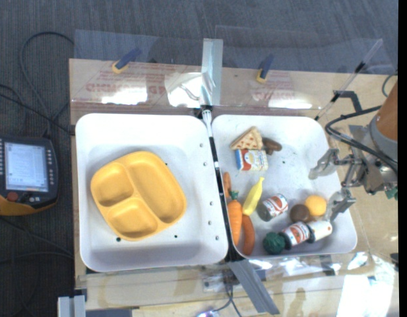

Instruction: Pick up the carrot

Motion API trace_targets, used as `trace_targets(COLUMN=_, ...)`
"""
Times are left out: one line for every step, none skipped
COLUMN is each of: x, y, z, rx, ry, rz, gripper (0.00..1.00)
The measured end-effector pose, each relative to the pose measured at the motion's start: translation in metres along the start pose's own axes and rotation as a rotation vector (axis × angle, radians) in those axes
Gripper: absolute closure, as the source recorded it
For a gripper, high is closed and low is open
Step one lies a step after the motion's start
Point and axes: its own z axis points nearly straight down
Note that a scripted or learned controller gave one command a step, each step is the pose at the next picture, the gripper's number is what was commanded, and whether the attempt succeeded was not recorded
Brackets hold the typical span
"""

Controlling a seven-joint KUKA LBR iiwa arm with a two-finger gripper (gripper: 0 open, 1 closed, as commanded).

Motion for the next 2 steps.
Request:
trace_targets(x=-0.015, y=-0.054, z=0.065, rx=-0.003, ry=0.007, rz=-0.067, gripper=0.00)
trace_targets(x=-0.061, y=-0.053, z=0.100, rx=-0.001, ry=0.002, rz=-0.187, gripper=0.00)
